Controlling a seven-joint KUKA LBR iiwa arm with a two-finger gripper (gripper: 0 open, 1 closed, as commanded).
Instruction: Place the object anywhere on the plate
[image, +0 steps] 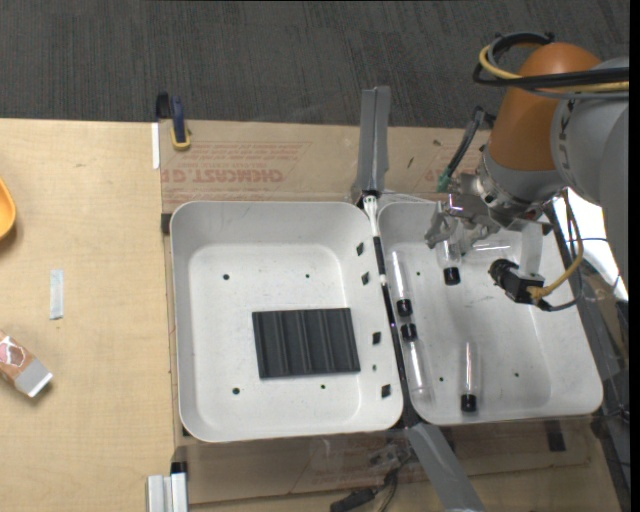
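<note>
a: camera view — how should the pick be approached?

b: the gripper (450, 262) hangs over the right bin (560, 400); whether it is parted or closed cannot be told. a clear marker (467, 375) should be centred on squarely before lifting.

a: and the contents?

b: three markers are seen in the right bin; the dark ridged plate (305, 342) lies in the left bin (200, 300).
</note>
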